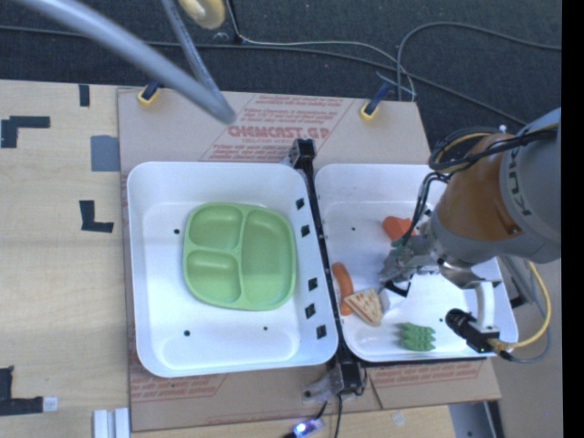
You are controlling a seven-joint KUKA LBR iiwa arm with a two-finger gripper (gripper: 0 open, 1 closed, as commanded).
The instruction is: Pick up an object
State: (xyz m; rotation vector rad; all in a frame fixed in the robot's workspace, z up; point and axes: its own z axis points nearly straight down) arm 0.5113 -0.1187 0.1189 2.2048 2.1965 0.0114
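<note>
Right bin (365,347), near edge: green toy piece (416,338), small and knobbly, probably light and rigid. Next back, wedge-shaped tan piece (367,307) touching an orange carrot-like piece (343,281) by the divider (wedge looks stiff; pinch across its flat faces). Gripper (399,269) sits low just beside the wedge; jaw state cannot be told. Farther back, another orange piece (396,227).

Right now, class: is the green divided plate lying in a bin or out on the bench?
In: the green divided plate lies flat inside the left bin.
</note>
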